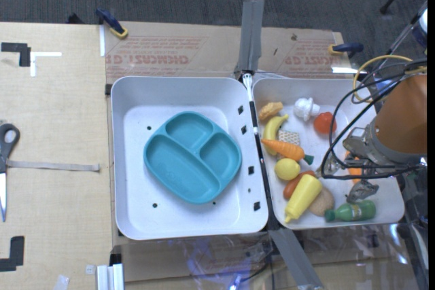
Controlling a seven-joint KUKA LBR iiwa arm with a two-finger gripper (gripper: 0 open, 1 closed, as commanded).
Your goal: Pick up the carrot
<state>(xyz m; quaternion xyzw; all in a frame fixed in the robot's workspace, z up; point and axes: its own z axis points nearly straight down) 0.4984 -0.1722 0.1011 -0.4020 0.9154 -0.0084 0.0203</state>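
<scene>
The carrot [284,149] is orange with a green stub at its right end. It lies on its side in the right bin [387,219], near that bin's left wall, between a banana above and a lemon below. My gripper [358,185] hangs low over the right part of the same bin, under the orange-banded wrist [406,115]. It is well to the right of the carrot and apart from it. Cables and the wrist body hide much of the gripper.
Around the carrot lie a banana [273,126], a waffle piece [289,138], a lemon [287,169], a yellow bottle [302,197], a tomato [324,122] and a green bottle [351,212]. The left bin [129,214] holds a blue divided plate [193,157].
</scene>
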